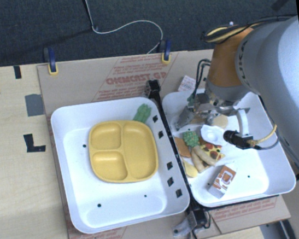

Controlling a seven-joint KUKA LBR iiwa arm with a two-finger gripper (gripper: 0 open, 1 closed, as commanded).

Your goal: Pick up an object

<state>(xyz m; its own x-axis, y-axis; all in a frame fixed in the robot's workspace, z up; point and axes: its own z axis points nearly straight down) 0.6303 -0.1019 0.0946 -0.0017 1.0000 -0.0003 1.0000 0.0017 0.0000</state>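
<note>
Objects for picking lie in the right bin (279, 180). Nearest is a small orange-and-white carton (222, 180), on its own on the bin floor. Beyond it, toward the bin's left wall, sits a cluster of toy food (199, 150). My claw (207, 114) is lowered just behind that cluster; I cannot tell its opening or whether it grips anything. In the left bin (79, 209) rests a yellow divided plate (123, 150), with a green item (142, 112) at its far edge.
</note>
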